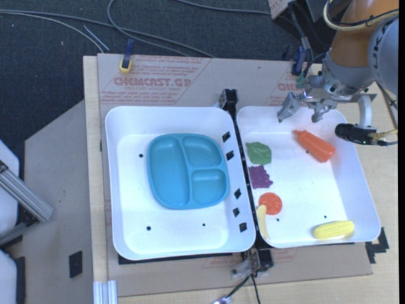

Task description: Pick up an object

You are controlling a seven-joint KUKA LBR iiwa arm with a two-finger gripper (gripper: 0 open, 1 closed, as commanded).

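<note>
My gripper (pixel 302 111) hangs over the back edge of the right bin (pixel 361 176), its two fingers spread apart with nothing between them. Just to its right and nearer lies an orange carrot-like piece (pixel 314 144). Along the bin's left side sit a green leafy piece (pixel 258 152), a purple piece (pixel 259 177), a red-orange round piece (pixel 270 203) and a thin yellow banana (pixel 261 221). A yellow corn cob (pixel 333 229) lies at the front right. The gripper touches none of them.
The left bin (pixel 126 233) holds a blue divided plate (pixel 188 170). A black divider with clips (pixel 235 163) runs between the bins. Cardboard (pixel 158 78) underlies both, and cables (pixel 145 18) trail at the back.
</note>
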